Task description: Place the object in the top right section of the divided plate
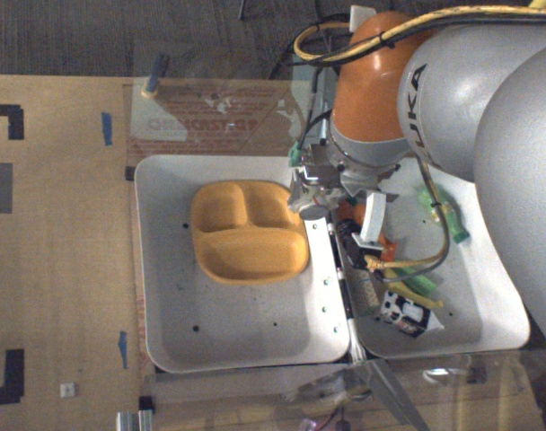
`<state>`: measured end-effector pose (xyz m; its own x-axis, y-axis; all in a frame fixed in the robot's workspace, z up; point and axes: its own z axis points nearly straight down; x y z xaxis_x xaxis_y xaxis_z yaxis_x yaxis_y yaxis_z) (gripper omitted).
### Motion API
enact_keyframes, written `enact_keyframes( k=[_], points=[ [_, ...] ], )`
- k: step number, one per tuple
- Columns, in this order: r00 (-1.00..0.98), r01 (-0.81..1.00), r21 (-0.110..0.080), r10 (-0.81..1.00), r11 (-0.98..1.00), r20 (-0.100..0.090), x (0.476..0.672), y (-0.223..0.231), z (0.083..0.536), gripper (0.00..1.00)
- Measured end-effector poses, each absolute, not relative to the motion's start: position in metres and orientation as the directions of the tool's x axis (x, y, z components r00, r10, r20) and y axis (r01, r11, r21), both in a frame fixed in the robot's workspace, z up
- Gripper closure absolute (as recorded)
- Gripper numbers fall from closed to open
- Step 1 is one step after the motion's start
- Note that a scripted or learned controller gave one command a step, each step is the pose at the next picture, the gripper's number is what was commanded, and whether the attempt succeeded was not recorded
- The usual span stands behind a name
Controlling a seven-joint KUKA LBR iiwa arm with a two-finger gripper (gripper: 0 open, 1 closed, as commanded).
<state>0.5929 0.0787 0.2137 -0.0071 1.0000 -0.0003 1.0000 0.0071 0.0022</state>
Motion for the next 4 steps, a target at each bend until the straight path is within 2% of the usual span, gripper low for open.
enact_keyframes(
  k=[1,2,3,4],
  points=[
    [-0.126,0.992,0.003,0.992,0.126,0.0,0.608,0.138,0.249,1.0],
    [-0.163,0.987,-0.001,0.987,0.163,0.0,0.611,0.066,0.205,1.0],
    [-0.159,0.987,0.002,0.987,0.159,0.0,0.613,0.064,0.215,1.0],
    [-0.282,0.959,-0.001,0.959,0.282,0.001,0.583,0.064,0.222,1.0]
  ],
)
